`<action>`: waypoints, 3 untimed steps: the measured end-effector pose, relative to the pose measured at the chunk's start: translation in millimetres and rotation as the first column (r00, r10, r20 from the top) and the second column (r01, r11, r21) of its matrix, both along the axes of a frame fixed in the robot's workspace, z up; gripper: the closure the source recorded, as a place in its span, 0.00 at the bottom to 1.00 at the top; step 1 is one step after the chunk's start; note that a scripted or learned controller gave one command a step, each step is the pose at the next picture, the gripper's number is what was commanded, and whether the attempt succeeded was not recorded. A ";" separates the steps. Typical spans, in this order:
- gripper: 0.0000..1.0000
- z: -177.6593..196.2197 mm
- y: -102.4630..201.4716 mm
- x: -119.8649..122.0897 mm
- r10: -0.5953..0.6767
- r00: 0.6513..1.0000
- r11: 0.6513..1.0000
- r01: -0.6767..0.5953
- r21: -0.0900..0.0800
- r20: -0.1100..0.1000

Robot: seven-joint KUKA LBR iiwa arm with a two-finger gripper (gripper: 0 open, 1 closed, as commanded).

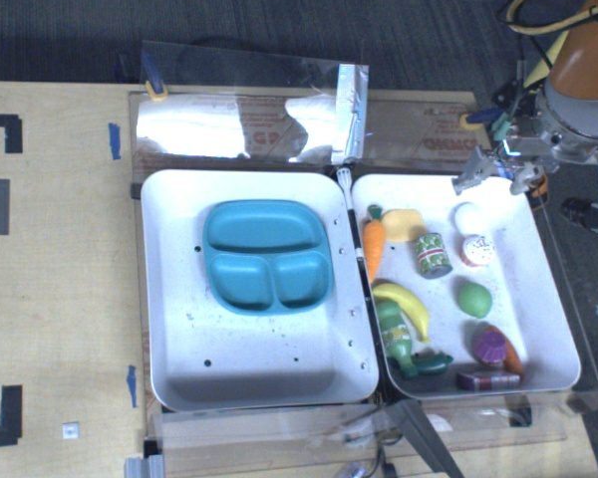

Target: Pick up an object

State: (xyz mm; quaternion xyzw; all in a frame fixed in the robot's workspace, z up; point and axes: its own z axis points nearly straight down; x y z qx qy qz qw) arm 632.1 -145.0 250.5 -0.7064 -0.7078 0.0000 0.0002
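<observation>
White plastic forms both shallow bins on the bench. We note the left bin (169, 357) carrying a blue divided tray (267, 255) near its centre, with three compartments. The right bin (550, 297) holds the loose items: an orange carrot (373, 247) lies against the wall shared with the left bin, a yellow piece (403, 224) just beside its top, and a small labelled can (432, 255) near that. A white round item (469, 216) sits toward the far right corner, with a red-and-white round item (477, 251) just below it. A green lime-like fruit (473, 299) rests mid-bin, a banana (406, 307) curves to its left, and a green bottle (395, 335) lies beside the banana. A purple item (490, 346) and a dark flat bar (486, 377) sit near the front wall. We observe the gripper (498, 172) over the bin's far right corner, above the objects. We cannot tell how its claw stands, and nothing is seen in it.
</observation>
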 end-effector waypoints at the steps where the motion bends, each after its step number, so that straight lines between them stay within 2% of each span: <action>1: 0.00 -93.5 32.0 -32.9 -0.011 1.000 1.000 0.011 0.001 -0.005; 2: 0.00 -163.0 37.1 -40.4 0.069 0.998 0.998 -0.069 -0.001 0.006; 3: 1.00 -150.6 36.1 -38.5 0.066 0.998 0.998 -0.066 -0.003 0.013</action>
